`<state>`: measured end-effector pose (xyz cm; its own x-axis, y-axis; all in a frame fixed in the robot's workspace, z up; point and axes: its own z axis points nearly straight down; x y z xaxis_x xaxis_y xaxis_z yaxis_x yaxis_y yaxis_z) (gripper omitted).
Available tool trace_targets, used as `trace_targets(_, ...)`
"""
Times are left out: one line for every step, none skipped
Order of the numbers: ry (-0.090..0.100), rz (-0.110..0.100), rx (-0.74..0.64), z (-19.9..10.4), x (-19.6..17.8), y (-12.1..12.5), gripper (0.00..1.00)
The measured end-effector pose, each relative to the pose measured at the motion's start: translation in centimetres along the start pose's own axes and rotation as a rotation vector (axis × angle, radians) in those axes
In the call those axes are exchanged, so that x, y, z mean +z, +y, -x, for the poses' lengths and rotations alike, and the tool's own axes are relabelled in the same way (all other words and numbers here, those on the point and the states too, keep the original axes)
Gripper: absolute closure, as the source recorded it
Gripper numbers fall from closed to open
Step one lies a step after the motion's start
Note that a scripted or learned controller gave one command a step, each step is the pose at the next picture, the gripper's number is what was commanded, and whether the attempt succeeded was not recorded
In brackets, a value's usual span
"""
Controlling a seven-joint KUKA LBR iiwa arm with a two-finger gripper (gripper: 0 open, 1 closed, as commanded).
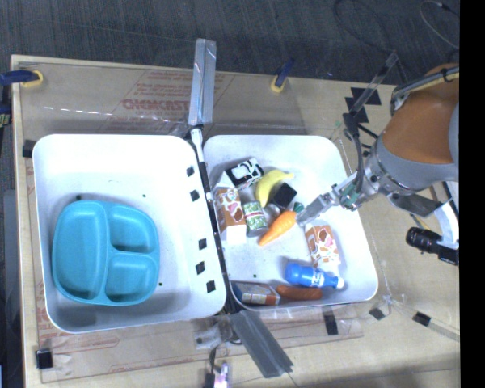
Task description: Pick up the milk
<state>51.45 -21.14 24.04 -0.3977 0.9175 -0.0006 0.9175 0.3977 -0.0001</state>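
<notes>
The milk looks like the small black-and-white carton (pixel 244 170) at the back of the right bin (pixel 352 217), just left of a yellow banana (pixel 271 186). My gripper (pixel 307 211) reaches in from the right and hangs low over the bin's middle. Its tip is beside an orange carrot (pixel 277 225) and a black block (pixel 285 194). It is well to the right of the milk and in front of it, with the banana and the block between them. Nothing shows in its grasp.
The right bin also holds brown snack cartons (pixel 229 203) (pixel 324 247), a small green carton (pixel 255 215), a blue bottle (pixel 311 277) and a red sausage (pixel 299 293). The left bin (pixel 48 156) holds a blue divided plate (pixel 105 250). A metal divider (pixel 200 95) runs between the bins.
</notes>
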Motion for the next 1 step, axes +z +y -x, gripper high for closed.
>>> trace_targets(0.002,-0.002,-0.096,0.04,4.25,0.71,0.00)
